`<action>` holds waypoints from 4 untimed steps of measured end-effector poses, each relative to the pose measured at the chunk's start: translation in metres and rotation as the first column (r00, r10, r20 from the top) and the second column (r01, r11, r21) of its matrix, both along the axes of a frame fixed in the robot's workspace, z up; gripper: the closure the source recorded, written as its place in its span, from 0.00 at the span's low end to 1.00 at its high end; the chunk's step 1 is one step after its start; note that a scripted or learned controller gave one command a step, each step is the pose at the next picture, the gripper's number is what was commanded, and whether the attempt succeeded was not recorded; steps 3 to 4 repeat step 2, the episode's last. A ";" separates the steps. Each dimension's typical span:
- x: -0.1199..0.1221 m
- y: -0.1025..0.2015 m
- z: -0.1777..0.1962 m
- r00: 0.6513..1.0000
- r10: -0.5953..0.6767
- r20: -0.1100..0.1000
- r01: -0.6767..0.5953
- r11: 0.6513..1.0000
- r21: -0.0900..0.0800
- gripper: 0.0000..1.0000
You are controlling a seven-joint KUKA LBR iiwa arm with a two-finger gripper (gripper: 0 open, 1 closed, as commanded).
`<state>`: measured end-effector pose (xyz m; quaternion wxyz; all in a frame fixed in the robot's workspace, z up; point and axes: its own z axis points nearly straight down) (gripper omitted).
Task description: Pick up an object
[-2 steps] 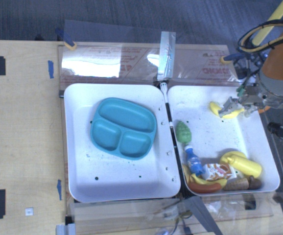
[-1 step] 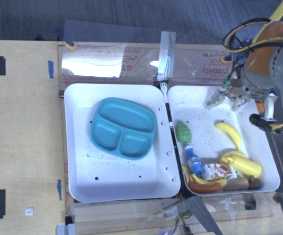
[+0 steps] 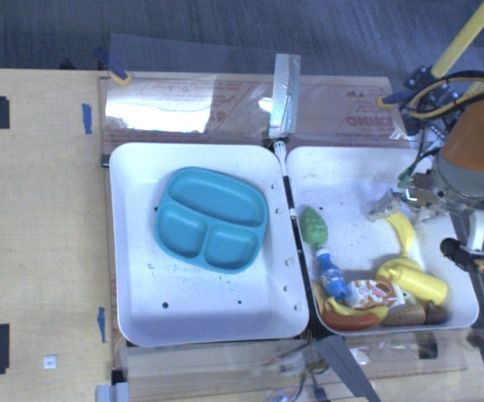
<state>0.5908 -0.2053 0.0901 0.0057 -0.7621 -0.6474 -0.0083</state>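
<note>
Fingers: the metal fingers (image 3: 403, 198) of the gripper (image 3: 405, 201) spread apart, low over the upper right of the right bin, their tips just above the top end of a banana; nothing sits between them.
Arm: grey arm with an orange band (image 3: 475, 141) reaches in from the right edge, with yellow and black cables above it.
Banana: small yellow curved plastic banana (image 3: 404, 233) lies on the bin floor directly under the fingers; whether they touch it is unclear.
Right bin: shallow white bin (image 3: 342, 182) holds a green lumpy toy (image 3: 313, 224) by its left wall, a small blue bottle (image 3: 332, 279) below that, a yellow plastic bottle (image 3: 414, 280) near the right, a red and white packet (image 3: 371, 295) and a brown piece (image 3: 405, 315) along the lower wall.
Left bin: shallow white bin (image 3: 141, 308) carries a blue three-compartment plastic plate (image 3: 211, 219).
Counter: pale wooden counter (image 3: 33, 224) to the left, with black corner marks.
</note>
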 end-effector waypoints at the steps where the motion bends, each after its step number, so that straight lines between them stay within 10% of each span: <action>1: -0.001 -0.004 0.008 1.000 -0.001 -0.001 0.001 1.000 -0.012 1.00; 2: -0.001 0.042 0.120 0.983 0.182 0.002 -0.182 0.983 -0.021 1.00; 4: -0.001 0.042 0.120 0.983 0.182 0.002 -0.182 0.983 -0.021 1.00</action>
